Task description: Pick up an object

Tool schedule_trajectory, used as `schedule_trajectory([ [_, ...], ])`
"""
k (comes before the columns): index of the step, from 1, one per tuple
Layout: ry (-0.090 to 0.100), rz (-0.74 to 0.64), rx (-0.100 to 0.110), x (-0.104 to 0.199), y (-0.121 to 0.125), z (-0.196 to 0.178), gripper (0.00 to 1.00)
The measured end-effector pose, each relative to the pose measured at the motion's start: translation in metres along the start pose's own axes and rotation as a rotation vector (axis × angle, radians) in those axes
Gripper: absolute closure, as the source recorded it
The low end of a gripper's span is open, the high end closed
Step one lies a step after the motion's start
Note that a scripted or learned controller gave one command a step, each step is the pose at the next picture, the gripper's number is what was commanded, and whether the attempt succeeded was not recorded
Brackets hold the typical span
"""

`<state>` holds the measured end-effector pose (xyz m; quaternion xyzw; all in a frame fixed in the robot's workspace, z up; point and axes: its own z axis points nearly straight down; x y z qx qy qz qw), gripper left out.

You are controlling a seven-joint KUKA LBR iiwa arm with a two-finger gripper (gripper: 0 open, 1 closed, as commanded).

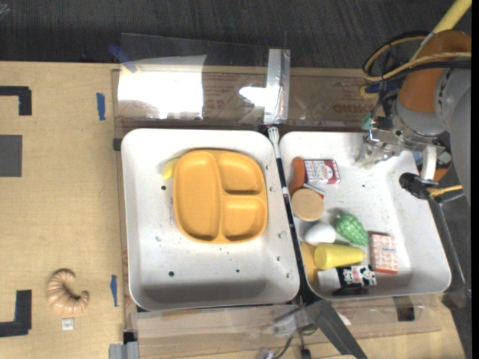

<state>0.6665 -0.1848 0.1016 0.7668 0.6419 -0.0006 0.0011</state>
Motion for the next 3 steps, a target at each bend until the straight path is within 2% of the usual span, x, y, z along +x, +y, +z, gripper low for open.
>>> schedule_trajectory([
  [1,0.001,-0.001,0.001,-0.041,-0.081,-0.062,1.00],
  [2,0.003,-0.002,0.005,-0.039,-0.082,-0.059,0.00],
  [3,0.004,-0.006,0.010,0.035,-0.143,0.008,0.00],
])
